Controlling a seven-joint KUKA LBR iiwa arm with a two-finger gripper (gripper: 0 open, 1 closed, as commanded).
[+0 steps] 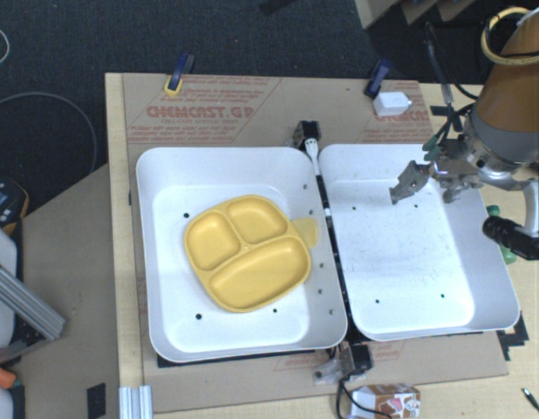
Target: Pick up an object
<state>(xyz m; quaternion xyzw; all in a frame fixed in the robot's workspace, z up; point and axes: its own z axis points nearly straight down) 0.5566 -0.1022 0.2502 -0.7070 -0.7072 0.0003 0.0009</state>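
The gripper (429, 182) hangs over the right-hand shallow white plastic bin (400, 308), up toward that bin's one o'clock corner, its two dark fingers spread apart with nothing between them. The only thing worth picking, a yellow moulded plastic plate with three compartments (247, 251), sits in the left-hand shallow white plastic bin (165, 190), near that bin's middle and well apart from the gripper, out at about eight o'clock from it

The trouble I'd expect is in the plate itself. It lies flat and wide, wider by the look of it than the spread fingers could span, so a straight drop onto its middle would likely just press on the dividers and close on air. A rim grab looks the better bet, but the edge is thin, smooth and rounded, and could slip out as the arm lifts. The plate's three o'clock edge lies near the bin wall, where a finger might jam against the wall. Closing where the gripper is now would catch nothing

The plate is glossy, butter-yellow, two small wells at twelve o'clock and one long well at six, turned slightly askew, with a small tab at its three o'clock side
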